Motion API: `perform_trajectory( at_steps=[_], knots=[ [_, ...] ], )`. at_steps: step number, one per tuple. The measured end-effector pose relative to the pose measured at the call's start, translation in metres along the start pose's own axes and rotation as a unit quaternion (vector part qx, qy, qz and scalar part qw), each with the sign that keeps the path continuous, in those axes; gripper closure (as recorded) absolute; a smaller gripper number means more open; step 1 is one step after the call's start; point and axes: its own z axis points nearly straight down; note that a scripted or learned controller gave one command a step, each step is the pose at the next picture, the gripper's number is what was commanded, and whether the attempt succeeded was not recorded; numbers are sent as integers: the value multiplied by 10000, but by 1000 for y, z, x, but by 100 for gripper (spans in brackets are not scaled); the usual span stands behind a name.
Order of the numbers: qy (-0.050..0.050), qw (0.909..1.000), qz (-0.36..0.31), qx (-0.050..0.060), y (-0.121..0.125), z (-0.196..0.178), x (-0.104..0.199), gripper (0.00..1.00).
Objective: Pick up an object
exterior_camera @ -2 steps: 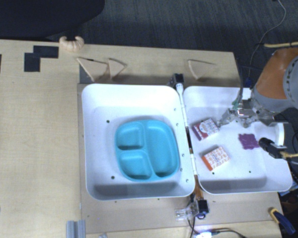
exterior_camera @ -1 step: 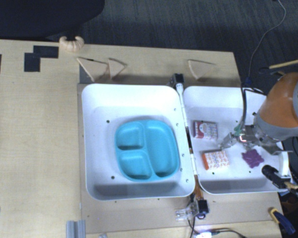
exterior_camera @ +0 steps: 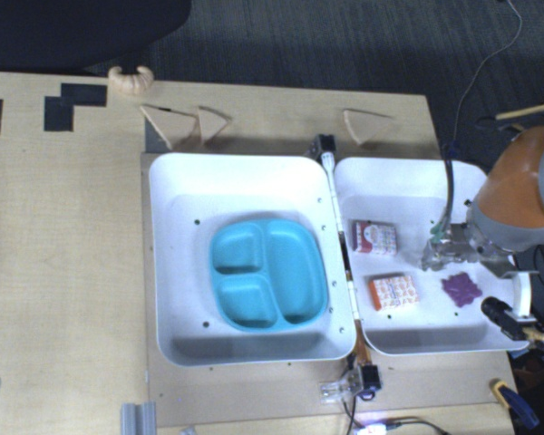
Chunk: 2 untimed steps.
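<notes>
Left bin (exterior_camera: 172, 243): it holds one blue divided tray (exterior_camera: 269, 273), lying in the middle of the floor. Right bin (exterior_camera: 390, 175): it holds three items. A red-and-white packet (exterior_camera: 375, 237) lies near the bin's left wall. An orange-and-white packet (exterior_camera: 393, 291) lies toward the near edge. A purple toy (exterior_camera: 461, 288) lies toward the right wall. My pincer (exterior_camera: 446, 250) hangs over the right half of this bin. The purple toy lies just beside it, on the near side, and I judge it the closest candidate. I cannot tell how far my pincer is spread. Nothing is seen held in it.
</notes>
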Motion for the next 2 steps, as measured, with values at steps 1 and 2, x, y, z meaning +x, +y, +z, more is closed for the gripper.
perform_trajectory(
  at_steps=[1,2],
  knots=[
    [19,10000,-13,42,60,-64,74,100],
    [6,10000,-7,51,134,-48,-27,100]
  ],
)
